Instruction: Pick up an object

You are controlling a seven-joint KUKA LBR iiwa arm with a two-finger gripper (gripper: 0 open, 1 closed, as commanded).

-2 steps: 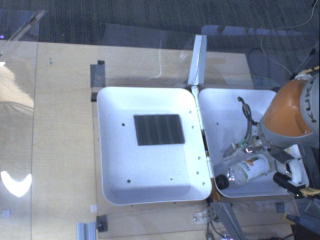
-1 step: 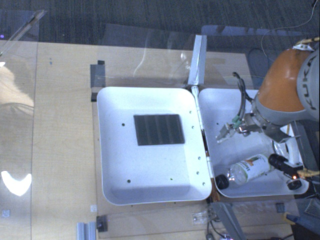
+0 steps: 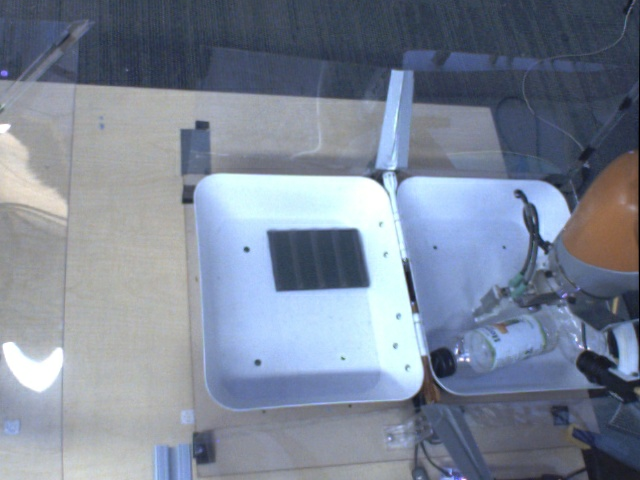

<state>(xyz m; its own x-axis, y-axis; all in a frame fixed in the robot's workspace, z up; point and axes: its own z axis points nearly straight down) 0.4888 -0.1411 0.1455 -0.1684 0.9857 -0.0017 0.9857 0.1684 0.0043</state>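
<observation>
Camera view: right bin [image 3: 440,218] with a clear bottle [image 3: 497,345] on its side near the front wall, black cap [image 3: 440,362] toward the divider, labelled body running right and slightly back. Left bin [image 3: 220,268] with a dark ribbed pad [image 3: 318,259] flat on its floor. Arm [image 3: 608,230] reaching in from the right, orange band above the wrist, cables trailing down toward the gripper [image 3: 528,298], just above and behind the bottle's middle. Too cluttered there to tell released from clenched; no bottle visibly between the tips, so not counted as held.

Step in hand, by judgement: closing in on the bottle for a grasp. For doing it well:
- Line up across the bottle's narrow width, not along its length.
- Aim at the labelled middle, away from the tapering neck, for balance on the lift.
- Come down straight and low enough to straddle the round body; a shallow pinch on smooth clear plastic likely to squirt out or roll.
- Mind the front wall just beside the bottle; little room on that side.
- Squeeze gently; thin plastic likely to buckle.
- Lift slowly, checking for the bottle rising with the tips.
</observation>
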